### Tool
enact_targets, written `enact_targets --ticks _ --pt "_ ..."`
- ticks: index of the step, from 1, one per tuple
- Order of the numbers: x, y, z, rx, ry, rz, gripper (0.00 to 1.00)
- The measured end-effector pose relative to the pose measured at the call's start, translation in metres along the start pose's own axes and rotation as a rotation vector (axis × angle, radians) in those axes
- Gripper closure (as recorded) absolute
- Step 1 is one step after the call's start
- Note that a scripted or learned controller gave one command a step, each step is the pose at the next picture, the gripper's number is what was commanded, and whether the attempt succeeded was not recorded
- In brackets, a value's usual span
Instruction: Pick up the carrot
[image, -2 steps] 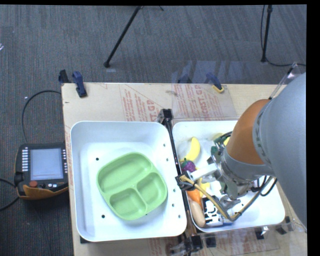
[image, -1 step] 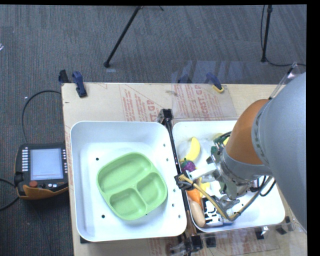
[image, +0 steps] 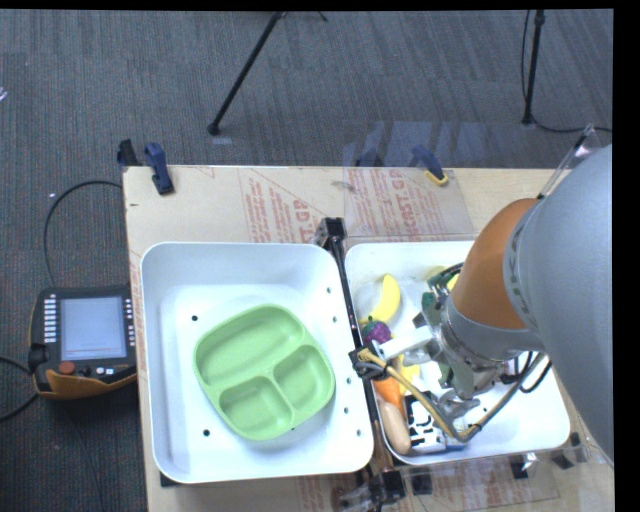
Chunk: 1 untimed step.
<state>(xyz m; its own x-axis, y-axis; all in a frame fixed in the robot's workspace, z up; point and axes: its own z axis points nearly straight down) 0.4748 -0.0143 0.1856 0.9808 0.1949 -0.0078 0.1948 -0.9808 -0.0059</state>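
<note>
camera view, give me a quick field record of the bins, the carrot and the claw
left bin: holds a green divided plate
right bin: holds toy food, arm above it
carrot: orange, near the right bin's left wall, at the front
banana: yellow, further back than the carrot
claw: low over the right bin, just right of the carrot
carrot held: not visibly

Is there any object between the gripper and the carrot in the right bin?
Nothing visible separates them. The gripper is low in the right bin, and the carrot lies just beside it at the bin's left wall. A purple item and a banana lie farther back, off that path.
</note>
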Motion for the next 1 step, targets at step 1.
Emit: enact_targets --ticks 1 --pt "0.0000 0.0000 0.0000 0.000 0.000 0.000 0.00"
